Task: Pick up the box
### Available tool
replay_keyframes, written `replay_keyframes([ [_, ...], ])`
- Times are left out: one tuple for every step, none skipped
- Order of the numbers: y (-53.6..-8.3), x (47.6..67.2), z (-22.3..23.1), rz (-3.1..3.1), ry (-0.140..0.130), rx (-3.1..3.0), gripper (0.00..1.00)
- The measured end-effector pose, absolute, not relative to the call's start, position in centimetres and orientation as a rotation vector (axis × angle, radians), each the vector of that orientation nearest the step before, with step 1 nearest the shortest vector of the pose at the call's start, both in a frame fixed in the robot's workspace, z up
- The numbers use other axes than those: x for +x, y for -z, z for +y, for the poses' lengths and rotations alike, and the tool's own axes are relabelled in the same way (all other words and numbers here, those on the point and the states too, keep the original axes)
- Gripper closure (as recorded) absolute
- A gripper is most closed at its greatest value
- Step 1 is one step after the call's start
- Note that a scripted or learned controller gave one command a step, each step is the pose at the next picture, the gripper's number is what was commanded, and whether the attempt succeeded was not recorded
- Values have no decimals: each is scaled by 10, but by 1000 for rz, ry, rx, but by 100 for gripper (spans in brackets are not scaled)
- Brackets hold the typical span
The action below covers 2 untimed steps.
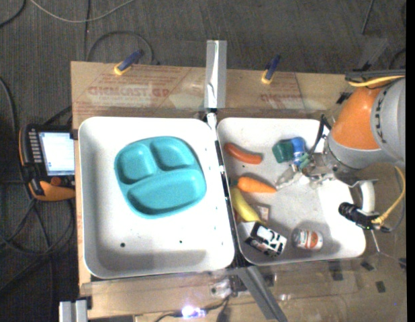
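Box (268,239), small and black and white, lies at the near edge of the right bin (342,247), beside the banana (245,206). Nothing holds it yet. Farther right, our pincer (303,168) hangs by the teal can (289,149); we cannot tell its grip.

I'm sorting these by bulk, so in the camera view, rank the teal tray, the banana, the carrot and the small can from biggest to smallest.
1. teal tray, by far the largest.
2. carrot and banana: they look alike in size, so no ranking between them.
3. small can, smallest.
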<state>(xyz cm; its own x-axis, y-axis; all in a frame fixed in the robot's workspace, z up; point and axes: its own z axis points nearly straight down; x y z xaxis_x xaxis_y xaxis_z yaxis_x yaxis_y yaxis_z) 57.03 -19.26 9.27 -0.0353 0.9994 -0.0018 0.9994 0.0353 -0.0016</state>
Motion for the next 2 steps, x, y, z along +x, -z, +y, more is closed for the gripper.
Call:
replay_keyframes([
  [-91, 613, -204, 2029, -20, 2402, 0],
  [-91, 644, -204, 1982, -16, 2444, 0],
])
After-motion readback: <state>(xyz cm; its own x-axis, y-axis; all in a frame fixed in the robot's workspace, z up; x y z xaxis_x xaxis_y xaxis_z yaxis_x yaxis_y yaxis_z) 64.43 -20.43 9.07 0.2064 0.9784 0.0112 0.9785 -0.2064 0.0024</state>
